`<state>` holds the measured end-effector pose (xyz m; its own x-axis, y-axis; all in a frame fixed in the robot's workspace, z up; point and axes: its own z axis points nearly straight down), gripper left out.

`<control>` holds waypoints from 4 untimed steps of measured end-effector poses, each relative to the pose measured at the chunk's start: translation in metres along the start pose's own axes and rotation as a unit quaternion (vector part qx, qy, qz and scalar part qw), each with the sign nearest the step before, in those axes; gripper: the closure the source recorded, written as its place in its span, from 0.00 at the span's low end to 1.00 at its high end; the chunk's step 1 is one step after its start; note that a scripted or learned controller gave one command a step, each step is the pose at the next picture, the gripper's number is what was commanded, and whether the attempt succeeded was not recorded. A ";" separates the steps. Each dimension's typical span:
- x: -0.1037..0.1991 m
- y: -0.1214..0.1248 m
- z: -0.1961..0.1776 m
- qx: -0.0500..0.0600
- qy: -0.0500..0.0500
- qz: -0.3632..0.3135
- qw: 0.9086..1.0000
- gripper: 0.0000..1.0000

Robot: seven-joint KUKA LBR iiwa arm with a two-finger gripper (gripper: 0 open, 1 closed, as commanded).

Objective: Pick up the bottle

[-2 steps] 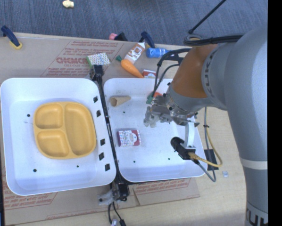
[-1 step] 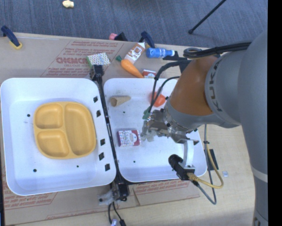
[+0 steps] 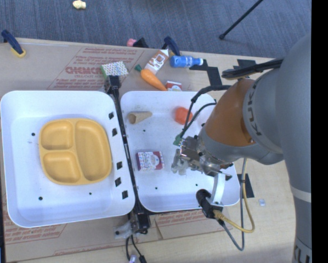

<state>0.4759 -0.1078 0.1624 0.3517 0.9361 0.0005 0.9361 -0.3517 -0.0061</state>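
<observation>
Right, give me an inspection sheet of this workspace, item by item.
Surface: cardboard-covered bench bearing a left white bin and a right white bin.
Job's things: blue plastic bottle lying on the bench behind the right bin.
Clutter: yellow three-part plate in the left bin; red-and-white packet, tan cone and orange-red ball in the right bin; orange carrot beside the bottle.
Grippers: two-finger gripper low over the right bin, nothing seen between its fingers.
Cables: yellow cable looping below the wrist.
Surroundings: grey carpet.

The bottle [image 3: 185, 62] — small, blue, with a white cap — lies on its side on the bench behind the right bin.
</observation>
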 end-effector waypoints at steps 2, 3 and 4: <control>-0.052 0.019 -0.137 -0.002 0.001 0.237 0.971 1.00; -0.036 0.013 -0.028 0.000 0.000 0.164 0.986 1.00; -0.051 0.019 0.020 0.001 0.001 0.250 0.968 1.00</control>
<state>0.4755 -0.1619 0.1425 0.7612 0.6485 -0.0018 0.6484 -0.7612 -0.0076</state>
